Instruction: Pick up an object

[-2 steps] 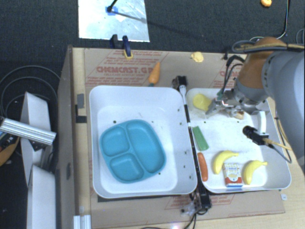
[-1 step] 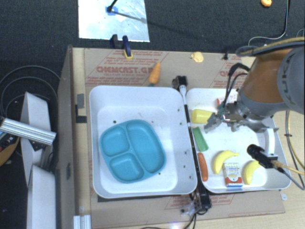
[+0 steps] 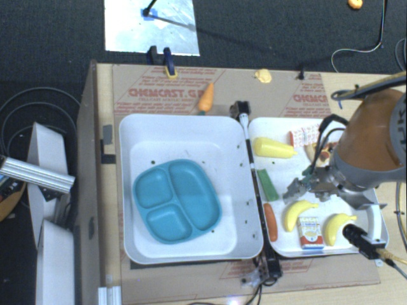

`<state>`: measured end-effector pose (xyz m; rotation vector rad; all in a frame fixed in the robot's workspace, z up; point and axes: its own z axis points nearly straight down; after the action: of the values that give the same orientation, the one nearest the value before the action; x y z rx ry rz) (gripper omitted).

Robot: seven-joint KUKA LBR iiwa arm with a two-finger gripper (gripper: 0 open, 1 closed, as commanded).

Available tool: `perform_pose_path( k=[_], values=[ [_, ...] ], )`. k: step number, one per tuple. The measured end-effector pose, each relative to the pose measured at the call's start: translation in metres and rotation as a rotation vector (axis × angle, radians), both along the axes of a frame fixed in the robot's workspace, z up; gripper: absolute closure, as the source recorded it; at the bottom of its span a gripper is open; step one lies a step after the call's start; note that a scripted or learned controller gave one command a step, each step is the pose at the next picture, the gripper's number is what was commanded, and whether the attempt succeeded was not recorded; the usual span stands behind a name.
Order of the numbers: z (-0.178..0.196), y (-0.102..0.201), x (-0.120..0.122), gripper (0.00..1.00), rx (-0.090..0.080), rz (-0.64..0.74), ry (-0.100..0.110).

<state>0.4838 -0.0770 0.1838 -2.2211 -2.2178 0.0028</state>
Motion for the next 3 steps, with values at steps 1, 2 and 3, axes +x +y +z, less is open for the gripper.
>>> perform_pose_path(
  k=[1, 2, 3],
  values=[
    [-0.085, -0.008, 0.002, 0.0, -0.004, -0.001, -0.004],
    [-0.1, -0.009, 0.041, 0.0, -0.006, 0.004, -0.008],
    [-0.089, -0.007, 0.04, 1.0, -0.002, 0.004, -0.006]
  ],
)
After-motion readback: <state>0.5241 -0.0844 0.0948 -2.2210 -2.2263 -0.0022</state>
